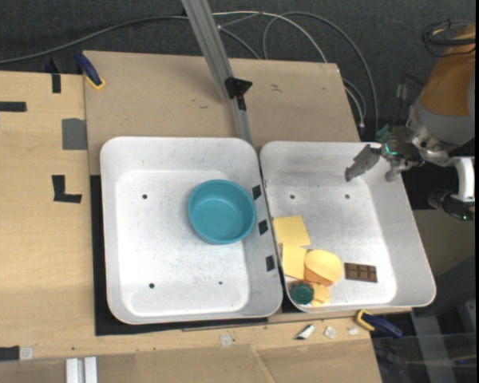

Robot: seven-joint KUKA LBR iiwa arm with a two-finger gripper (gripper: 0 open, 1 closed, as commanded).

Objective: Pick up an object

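— Yellow toy pieces (303, 254) lie in a pile in the right bin (399, 238), down at the bin's front-left corner. A flat yellow square (291, 231) is at the back of the pile, and a round yellow block (322, 266) sits in front of it.

— What else is in that bin?

— A small teal thing (302, 293) touches the front of the pile. A brown bar (360, 274) lies just right of the round block.

— Where is the arm?

— It comes in from the right of the right bin. The orange part (451, 86) is high up past the bin's back-right corner. The gripper (370, 163) hangs over the back-right part of the bin, well apart from the pile.

— Are its fingers open?

— One grey finger (361, 164) sticks out to the left. I cannot tell if they are apart or together. Nothing is between them.

— And the other bin?

— The left bin (128, 214) has a blue bowl (220, 211) near the side closest to the right bin.
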